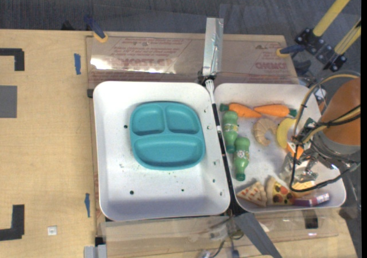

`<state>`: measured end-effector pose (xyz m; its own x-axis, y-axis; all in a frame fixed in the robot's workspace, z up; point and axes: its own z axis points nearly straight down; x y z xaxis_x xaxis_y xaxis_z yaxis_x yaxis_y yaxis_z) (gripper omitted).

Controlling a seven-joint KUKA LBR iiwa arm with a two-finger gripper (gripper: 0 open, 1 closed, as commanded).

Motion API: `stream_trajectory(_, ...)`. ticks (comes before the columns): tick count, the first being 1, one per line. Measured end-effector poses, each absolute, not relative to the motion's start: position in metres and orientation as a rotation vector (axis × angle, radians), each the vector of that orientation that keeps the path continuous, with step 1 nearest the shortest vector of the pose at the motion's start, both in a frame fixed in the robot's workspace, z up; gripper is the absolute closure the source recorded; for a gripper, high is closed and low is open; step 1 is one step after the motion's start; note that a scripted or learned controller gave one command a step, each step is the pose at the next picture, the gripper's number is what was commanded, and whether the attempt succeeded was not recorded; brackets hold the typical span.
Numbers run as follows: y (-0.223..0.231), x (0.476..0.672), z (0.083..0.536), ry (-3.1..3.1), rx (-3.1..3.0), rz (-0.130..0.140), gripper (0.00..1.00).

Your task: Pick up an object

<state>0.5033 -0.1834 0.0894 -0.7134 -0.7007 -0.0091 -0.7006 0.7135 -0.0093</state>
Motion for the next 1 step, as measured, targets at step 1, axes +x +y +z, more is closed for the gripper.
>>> stream_trajectory(1, -0.1288, 0.5552, 0.0949, 2.977, -0.971, -0.001, 1.0)
